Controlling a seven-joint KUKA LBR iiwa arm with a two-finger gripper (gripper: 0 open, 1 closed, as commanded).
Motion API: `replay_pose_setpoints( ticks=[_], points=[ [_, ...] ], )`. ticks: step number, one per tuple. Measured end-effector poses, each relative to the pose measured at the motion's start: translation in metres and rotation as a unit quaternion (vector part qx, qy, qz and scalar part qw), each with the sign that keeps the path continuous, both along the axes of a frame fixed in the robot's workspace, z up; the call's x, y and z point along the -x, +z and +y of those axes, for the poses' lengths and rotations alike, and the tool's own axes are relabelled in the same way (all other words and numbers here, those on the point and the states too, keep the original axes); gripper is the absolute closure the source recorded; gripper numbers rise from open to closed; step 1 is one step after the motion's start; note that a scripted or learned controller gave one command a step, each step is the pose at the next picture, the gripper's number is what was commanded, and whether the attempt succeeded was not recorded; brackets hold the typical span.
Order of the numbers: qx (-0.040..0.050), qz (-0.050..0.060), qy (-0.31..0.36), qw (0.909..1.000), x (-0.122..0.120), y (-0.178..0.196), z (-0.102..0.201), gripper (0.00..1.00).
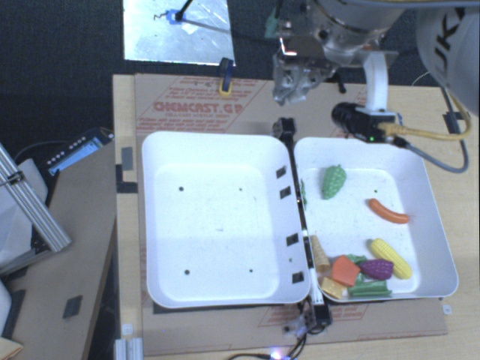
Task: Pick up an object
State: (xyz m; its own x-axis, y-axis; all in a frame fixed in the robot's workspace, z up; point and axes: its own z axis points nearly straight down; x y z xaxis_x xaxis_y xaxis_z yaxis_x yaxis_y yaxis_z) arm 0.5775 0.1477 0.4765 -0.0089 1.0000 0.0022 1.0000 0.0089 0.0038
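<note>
We see the gripper (298,81) high in the view, hanging above the far edge of the bench (187,100), behind the place where the two white bins meet. It looks blurred and we cannot tell how it is set; we see no object in it.

All the objects lie in the right bin (427,201), nearer to the camera than the gripper and well apart from it. The closest to the gripper is a green bumpy toy fruit (334,181), in the far left part of this bin. To the right of it, toward the middle, lies an orange sausage (388,211), alone on the white floor.

The other things are together at the near edge of the right bin. A yellow corn cob (391,257) lies at a slant, and a purple bumpy piece (377,269) touches its left side. Beside this is an orange-red block (345,271), and under these a green flat piece (370,290) lies along the bin wall. A tan cone-like piece (319,253) leans near the divider between the bins, and a small yellow piece (331,286) is just below it.

The left bin (161,156) is to the left of the gripper, also nearer to the camera.
</note>
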Motion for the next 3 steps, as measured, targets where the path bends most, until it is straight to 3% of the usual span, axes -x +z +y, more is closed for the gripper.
replay_pose_setpoints(
  ticks=[1, 2, 3],
  points=[
    [-0.0002, 0.002, 0.001, 1.0, 0.032, -0.007, 0.057, 1.0],
    [0.0004, 0.0, -0.001, 1.0, -0.026, 0.005, 0.088, 1.0],
    [0.0011, -0.001, -0.005, 1.0, -0.094, 0.003, 0.086, 1.0]
  ],
)
